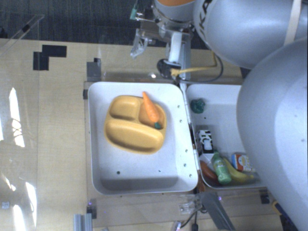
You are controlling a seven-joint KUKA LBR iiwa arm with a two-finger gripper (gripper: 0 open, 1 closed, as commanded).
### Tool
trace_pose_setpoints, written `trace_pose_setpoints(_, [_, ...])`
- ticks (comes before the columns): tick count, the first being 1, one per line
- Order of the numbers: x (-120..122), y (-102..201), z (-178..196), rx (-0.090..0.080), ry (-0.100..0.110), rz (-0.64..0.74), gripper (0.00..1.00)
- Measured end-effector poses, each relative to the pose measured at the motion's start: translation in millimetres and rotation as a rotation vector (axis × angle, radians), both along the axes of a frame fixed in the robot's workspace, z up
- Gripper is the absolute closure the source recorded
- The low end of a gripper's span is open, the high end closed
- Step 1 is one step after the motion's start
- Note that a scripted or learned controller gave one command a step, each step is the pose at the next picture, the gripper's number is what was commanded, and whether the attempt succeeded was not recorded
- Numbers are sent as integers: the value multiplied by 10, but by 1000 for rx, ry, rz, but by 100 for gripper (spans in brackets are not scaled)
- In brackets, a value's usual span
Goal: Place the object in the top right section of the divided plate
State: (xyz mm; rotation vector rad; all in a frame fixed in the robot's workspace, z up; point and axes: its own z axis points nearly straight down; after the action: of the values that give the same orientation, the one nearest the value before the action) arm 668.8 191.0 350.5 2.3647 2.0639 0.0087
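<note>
carrot in plate's top right section, below claw

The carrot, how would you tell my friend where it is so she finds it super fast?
Look in the left shallow white bin, where a yellow divided plastic plate sits. The orange toy carrot lies in the plate's top right section, its green end pointing to the plate's right rim. It is the one orange, pointed thing on the plate; the other toys are all in the right white bin.

Right bin largely hidden behind the grey arm, label on small black-and-white item unreadable
</note>
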Motion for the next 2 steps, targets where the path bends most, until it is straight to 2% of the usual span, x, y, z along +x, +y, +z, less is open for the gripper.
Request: trace_pose_setpoints(2, [0,0,0,0,0,0,0])
